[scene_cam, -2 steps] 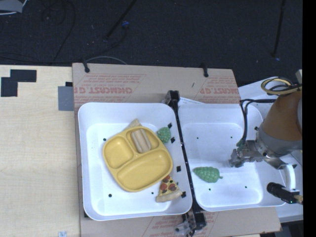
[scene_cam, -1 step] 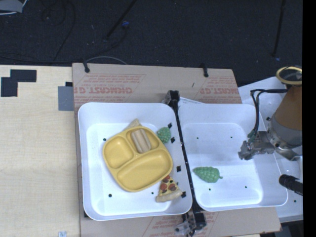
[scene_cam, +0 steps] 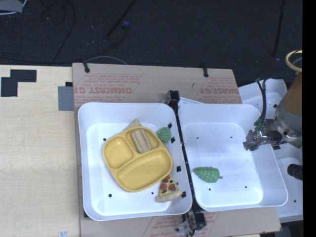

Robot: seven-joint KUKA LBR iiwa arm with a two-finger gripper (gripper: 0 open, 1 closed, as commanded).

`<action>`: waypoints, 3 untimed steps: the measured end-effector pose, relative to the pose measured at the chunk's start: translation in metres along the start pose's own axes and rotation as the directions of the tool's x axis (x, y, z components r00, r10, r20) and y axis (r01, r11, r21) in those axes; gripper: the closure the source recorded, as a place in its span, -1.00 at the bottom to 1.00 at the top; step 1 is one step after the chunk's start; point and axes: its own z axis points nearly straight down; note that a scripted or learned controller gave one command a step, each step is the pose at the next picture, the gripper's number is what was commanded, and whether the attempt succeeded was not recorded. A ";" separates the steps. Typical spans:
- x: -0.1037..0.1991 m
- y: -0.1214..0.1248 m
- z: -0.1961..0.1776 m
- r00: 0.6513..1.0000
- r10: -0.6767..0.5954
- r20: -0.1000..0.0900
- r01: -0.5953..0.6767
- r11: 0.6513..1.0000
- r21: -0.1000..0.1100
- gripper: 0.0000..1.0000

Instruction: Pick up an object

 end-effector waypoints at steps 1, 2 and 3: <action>0.000 0.001 -0.019 1.000 0.000 -0.001 0.000 1.000 0.004 1.00; 0.053 0.005 -0.027 1.000 -0.002 -0.002 0.002 1.000 0.006 1.00; 0.102 0.004 -0.032 1.000 -0.003 -0.004 0.003 1.000 0.007 1.00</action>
